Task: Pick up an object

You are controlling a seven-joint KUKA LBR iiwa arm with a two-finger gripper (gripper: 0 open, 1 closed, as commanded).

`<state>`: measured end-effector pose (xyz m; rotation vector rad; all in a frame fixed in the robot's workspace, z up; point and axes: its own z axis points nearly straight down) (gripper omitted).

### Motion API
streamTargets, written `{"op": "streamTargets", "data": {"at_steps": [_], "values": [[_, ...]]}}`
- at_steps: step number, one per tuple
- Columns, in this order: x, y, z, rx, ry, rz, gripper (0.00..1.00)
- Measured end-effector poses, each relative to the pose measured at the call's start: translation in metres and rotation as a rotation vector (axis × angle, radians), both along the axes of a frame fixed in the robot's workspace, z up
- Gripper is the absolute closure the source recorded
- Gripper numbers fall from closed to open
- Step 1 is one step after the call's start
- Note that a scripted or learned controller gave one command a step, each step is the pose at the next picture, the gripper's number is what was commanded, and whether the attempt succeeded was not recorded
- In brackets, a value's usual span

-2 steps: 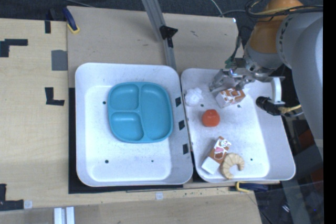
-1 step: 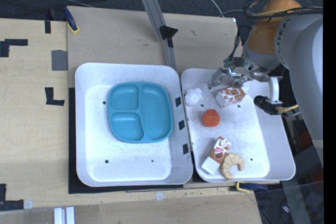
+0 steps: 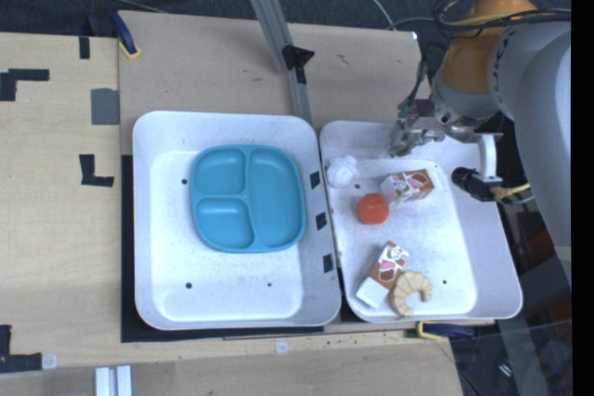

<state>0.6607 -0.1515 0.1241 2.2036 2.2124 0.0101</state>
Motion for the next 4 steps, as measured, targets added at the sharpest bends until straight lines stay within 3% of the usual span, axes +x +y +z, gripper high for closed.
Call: {"op": "streamTargets", "data": {"at_steps": [1,3,4], "values": [[-0.001,0.006,0.062,0.008,0.012,-0.002,1.00],[0.005,0.004,0.151,0.008,0.013,-0.002,1.00],[-0.010,0.047,0.144,0.009,0.020,0.000,1.00]]}}
